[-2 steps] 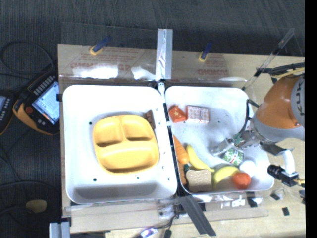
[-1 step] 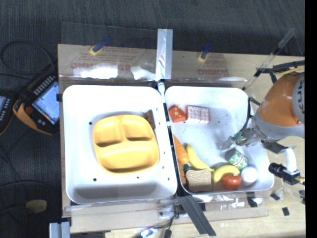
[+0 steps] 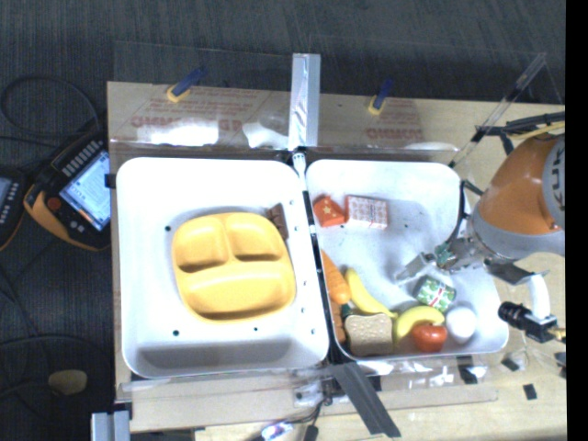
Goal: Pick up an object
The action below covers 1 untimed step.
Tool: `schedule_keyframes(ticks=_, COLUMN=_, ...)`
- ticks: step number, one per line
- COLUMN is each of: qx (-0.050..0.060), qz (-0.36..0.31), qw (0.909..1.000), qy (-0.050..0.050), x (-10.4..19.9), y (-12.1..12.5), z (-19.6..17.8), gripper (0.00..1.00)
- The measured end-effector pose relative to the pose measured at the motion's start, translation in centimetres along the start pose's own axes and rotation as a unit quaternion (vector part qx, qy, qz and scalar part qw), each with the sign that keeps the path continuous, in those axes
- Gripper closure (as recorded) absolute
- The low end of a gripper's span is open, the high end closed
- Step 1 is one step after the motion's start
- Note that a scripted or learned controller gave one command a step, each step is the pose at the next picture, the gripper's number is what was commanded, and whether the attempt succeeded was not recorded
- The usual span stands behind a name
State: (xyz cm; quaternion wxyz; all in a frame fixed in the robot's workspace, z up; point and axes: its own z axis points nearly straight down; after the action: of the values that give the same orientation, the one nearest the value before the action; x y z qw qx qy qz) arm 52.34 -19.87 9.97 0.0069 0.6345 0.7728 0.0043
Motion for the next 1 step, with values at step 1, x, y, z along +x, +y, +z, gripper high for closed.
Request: schedule_keyframes(ticks=1, qx=0.007, qz=-0.039, qw=0.9992, qy=0.002, x=0.7, y=-3.83, z=0.16, gripper=0.0)
